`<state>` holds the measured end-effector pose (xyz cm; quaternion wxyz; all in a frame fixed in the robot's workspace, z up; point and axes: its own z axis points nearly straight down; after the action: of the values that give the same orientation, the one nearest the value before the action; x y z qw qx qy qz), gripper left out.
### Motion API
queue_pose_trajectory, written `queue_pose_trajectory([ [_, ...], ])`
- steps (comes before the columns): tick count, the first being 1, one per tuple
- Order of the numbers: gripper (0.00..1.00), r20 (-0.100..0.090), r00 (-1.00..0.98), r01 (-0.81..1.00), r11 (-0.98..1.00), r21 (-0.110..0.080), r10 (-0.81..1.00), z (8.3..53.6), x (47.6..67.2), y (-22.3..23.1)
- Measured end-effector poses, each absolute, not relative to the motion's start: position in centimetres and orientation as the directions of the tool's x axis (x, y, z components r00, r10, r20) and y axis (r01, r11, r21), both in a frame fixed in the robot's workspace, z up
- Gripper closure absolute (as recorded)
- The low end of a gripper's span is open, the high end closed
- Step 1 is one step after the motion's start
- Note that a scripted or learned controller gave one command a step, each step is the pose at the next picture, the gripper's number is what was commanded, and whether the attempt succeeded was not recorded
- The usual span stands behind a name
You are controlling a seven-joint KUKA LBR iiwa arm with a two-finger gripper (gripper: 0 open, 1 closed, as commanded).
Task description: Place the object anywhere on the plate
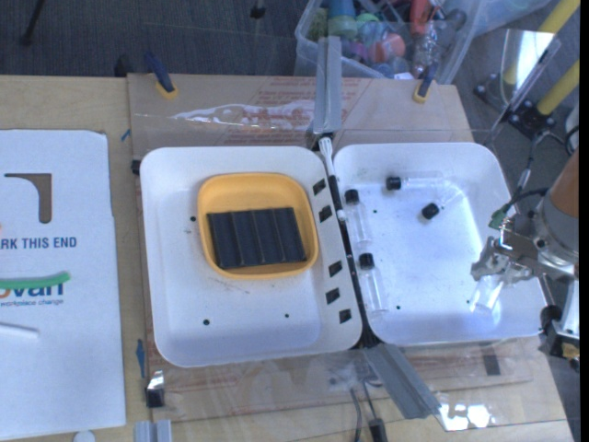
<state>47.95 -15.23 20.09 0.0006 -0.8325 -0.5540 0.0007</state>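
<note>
We start at the gripper (490, 288), which sits low over the right bin (414, 311) at about four o'clock from that bin's centre, close to its right wall. Its tip looks pale and partly see-through against the white floor, under a block of bare metal. We cannot tell how far it is open, and we see nothing held in it. Above it the grey arm (561, 219) comes in from three o'clock with cables along it.

The object (256, 238) is a flat, dark rectangle with lengthwise ribs across its top. It lies well apart from the gripper, in the middle of the plate (213, 196). The plate is a smooth, yellow-orange, rounded square dish with a raised rim. It rests in the left bin (170, 293), a little toward twelve o'clock of that bin's centre.

Both bins are shallow, matte white and round-cornered, and they touch along a middle seam. Small black tabs (324, 214) run down that seam. Four small black knobs (429, 212) are scattered over the right bin's floor, from ten to one o'clock of its centre, and none of them touches the gripper.

At nine o'clock of the bins lies a white foam board (55, 339) with printed lettering. At twelve o'clock a metal bar (324, 90) points toward the seam. Beyond it stands a clear plastic tub (313, 40) of coloured toys.
</note>
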Motion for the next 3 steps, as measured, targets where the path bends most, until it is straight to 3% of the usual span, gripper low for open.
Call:
queue_pose_trajectory([
  [1,1.0,-0.001,0.434,0.901,-0.434,-0.001,0.901,29.7,51.0,-20.0],
  [2,1.0,-0.002,0.239,0.971,-0.239,0.002,0.971,36.6,57.3,-21.1],
  [3,1.0,-0.003,0.075,0.997,-0.075,0.003,0.997,43.5,60.1,-21.0],
])
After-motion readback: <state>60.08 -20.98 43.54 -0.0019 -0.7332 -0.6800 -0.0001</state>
